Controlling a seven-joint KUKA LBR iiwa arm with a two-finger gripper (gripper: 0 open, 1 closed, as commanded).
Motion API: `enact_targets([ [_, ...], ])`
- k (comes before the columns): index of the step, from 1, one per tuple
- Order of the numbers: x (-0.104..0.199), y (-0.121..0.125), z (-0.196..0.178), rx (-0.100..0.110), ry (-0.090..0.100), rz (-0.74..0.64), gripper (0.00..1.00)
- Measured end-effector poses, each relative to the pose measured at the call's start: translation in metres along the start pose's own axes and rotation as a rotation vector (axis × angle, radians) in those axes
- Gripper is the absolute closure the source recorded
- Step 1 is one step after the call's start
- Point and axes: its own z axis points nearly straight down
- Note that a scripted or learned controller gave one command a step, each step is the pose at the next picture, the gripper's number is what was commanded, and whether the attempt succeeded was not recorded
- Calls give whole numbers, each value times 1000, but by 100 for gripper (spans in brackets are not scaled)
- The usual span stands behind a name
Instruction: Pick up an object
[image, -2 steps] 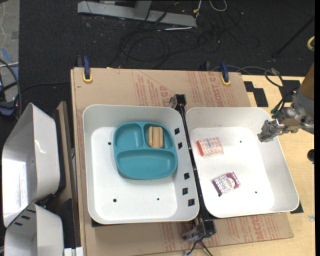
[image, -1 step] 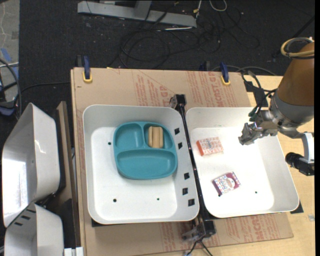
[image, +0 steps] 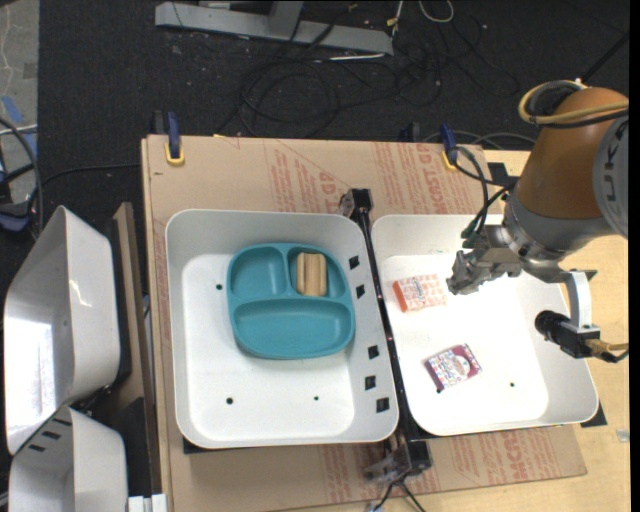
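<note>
- I have the gripper (image: 468, 274) hanging over the right bin (image: 560, 405), toward its far left part, just right of an orange-and-white packet (image: 418, 292).
- From this slanted top view I cannot tell how the hand is set; nothing shows in it, so I count it as holding nothing.
- A second packet (image: 452, 366), purple and white, lies nearer in the same bin, well apart from the first.
- The left bin (image: 190, 300) holds a teal divided tray (image: 290, 301) with a tan block (image: 312, 274) in its far right compartment.
- My guess is the orange packet is the closest target. It lies flat, so a descent slightly to one side could pinch its edge and let it slip, or just push it toward the wall between the bins.
- A flat, thin packet also risks a closure on bare bin floor.
</note>
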Motion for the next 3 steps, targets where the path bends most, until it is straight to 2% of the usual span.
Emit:
enact_targets([
  [1, 45, 1, 4, -1, 1, -2, 100],
  [3, 156, 13, -4, -3, 0, -3, 100],
])
